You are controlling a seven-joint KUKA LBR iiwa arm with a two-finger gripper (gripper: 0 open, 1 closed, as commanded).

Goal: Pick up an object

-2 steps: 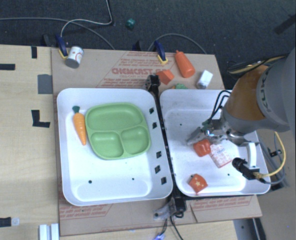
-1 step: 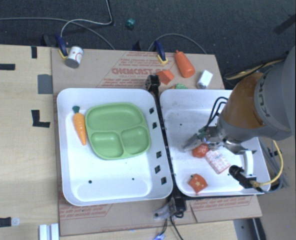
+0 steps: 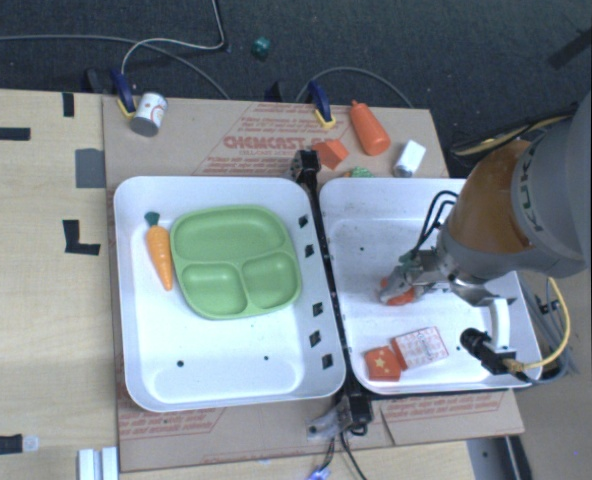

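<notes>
The arm is reaching in from the right, wrist bent low over the right bin (image 3: 496, 193), with the end effector (image 3: 408, 280) sitting down on a small red-orange object (image 3: 398, 294) — the grasp step, I judge. Whether it is closed on the object I cannot tell. Next calls for a lift to confirm

We identify this as a robotics laboratory test bench. The evidence: a grey industrial arm (image 3: 536, 208) with an orange band, two shallow white bins (image 3: 146, 358) clamped side by side on a cardboard sheet (image 3: 266, 143), loose cables (image 3: 176, 43) across dark carpet, black tape marks (image 3: 1, 143) on the wooden benchtop, and toy food props such as a plastic carrot (image 3: 159, 252).
</notes>
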